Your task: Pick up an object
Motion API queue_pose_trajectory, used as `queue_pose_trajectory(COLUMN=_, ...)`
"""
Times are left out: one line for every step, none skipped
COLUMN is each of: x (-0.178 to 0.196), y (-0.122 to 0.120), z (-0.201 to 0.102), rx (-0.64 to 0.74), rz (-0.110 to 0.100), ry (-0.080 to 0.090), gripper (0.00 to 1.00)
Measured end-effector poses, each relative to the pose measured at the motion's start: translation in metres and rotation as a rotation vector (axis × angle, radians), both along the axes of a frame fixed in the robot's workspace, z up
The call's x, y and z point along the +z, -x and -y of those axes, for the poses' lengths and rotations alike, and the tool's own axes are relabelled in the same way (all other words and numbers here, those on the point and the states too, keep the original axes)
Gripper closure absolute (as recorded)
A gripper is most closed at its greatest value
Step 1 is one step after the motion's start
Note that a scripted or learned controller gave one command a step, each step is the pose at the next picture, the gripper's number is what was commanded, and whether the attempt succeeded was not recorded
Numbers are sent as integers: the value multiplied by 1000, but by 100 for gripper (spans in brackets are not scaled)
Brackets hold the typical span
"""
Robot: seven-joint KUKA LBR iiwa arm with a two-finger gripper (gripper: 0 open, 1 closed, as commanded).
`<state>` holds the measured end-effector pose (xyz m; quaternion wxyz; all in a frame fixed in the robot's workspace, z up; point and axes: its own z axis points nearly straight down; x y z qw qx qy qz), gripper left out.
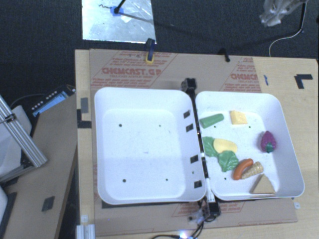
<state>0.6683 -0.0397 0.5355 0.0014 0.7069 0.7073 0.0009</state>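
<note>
The right bin (289, 133) holds several toy foods. A green pod (212, 119) and a yellow block (239, 117) lie near its far side. A purple eggplant (268, 141) rests by the right wall. A yellow piece (225, 145) lies between two green leafy pieces (228, 160). An orange sausage (242, 168) touches a pale cone (254, 169), with a tan wedge (262, 185) at the near edge. My gripper (277, 6) hangs blurred at the top right, beyond the bench and far from the bins, with nothing seen in it.
The left bin (144, 148) sits beside the right one, joined along a black hinged divider (197, 143). Both stand on cardboard (129, 68). A shiny sheet (117, 14) lies on the dark floor beyond, and a cable (284, 39) trails at the top right.
</note>
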Motion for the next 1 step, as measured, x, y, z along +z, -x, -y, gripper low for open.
queue_pose_trajectory(x=0, y=0, z=12, rx=0, rz=0, ry=0, gripper=100)
